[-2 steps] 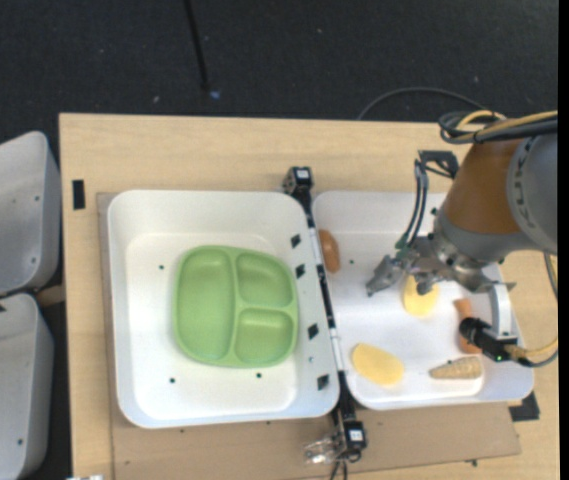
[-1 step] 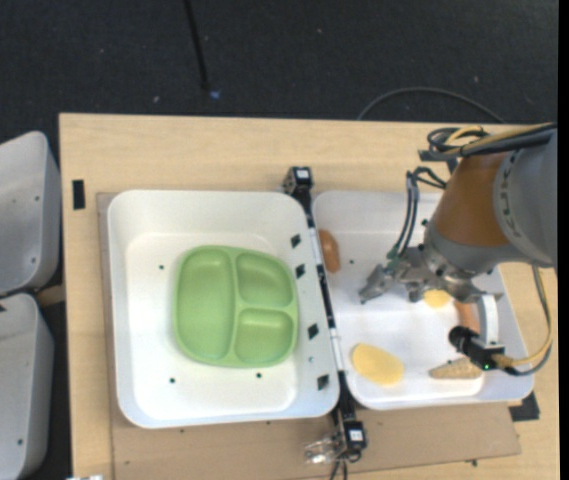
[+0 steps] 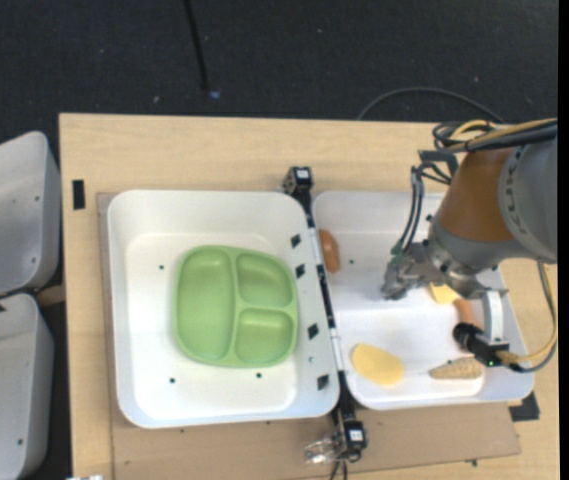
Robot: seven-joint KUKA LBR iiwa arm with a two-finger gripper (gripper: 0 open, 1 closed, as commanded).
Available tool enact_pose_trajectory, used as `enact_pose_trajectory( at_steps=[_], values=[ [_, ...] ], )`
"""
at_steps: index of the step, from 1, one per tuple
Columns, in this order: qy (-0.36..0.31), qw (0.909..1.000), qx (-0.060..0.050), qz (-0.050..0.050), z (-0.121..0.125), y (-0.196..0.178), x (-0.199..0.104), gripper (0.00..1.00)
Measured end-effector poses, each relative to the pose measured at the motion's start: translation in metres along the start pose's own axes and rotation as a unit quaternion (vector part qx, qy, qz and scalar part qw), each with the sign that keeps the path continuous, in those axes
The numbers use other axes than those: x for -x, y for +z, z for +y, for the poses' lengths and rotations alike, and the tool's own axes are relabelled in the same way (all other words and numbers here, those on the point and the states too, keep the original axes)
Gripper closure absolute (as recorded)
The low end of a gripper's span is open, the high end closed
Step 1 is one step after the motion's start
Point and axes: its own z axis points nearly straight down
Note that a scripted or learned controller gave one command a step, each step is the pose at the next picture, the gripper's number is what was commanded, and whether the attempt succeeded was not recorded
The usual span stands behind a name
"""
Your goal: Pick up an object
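I count two white bins on my wooden bench (image 3: 214, 148), touching along a clipped centre seam. The left bin (image 3: 134, 298) holds one green compartment tray (image 3: 236, 305), with bare floor all around it. The right bin (image 3: 364, 218) is crowded by the arm (image 3: 489, 203), which comes in from the right and covers its far half. The gripper (image 3: 401, 280) sits low near the bin's middle; whether it is spread or closed I cannot tell. Loose things there: one yellow oval piece (image 3: 377, 365) near the front wall, one brown crusty piece (image 3: 456, 370) just beside it, one orange piece (image 3: 330, 251) against the seam, and a yellow bit (image 3: 445, 293) at the arm's edge.
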Motion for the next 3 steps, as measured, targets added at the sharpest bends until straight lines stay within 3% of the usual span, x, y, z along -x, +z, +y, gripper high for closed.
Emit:
enact_pose_trajectory(
  at_steps=[3],
  values=[
    [-0.006,1.0000,0.002,-0.001,0.013,-0.177,0.018,1.00]
  ],
)
